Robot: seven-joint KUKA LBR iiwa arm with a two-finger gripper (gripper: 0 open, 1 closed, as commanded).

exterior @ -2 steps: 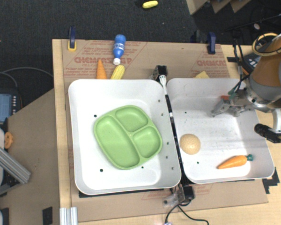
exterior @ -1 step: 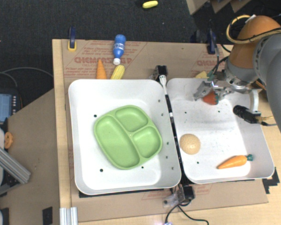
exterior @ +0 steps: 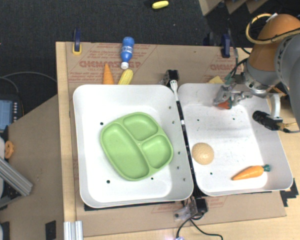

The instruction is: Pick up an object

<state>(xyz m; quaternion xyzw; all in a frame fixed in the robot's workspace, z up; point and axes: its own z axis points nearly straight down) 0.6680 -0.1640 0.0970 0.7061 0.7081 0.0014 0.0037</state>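
The gripper (exterior: 229,97) sits low in the right bin's (exterior: 240,181) far corner over a small red object (exterior: 223,104), its grip impossible to tell.

- You see two bins side by side: the left bin (exterior: 85,149) at nine o'clock of the right bin (exterior: 275,156), their inner rims touching.
- In the left bin, the divided plate (exterior: 136,145) lies near the middle.
- In the right bin, the round bun (exterior: 203,153) sits by the nine o'clock rim.
- The carrot (exterior: 249,172) lies at four o'clock of the bun, apart from it.
- The gripper (exterior: 229,98) sits in the right bin's twelve o'clock part.
- Behind the left bin, the bottle (exterior: 126,52) lies on the board (exterior: 155,59).
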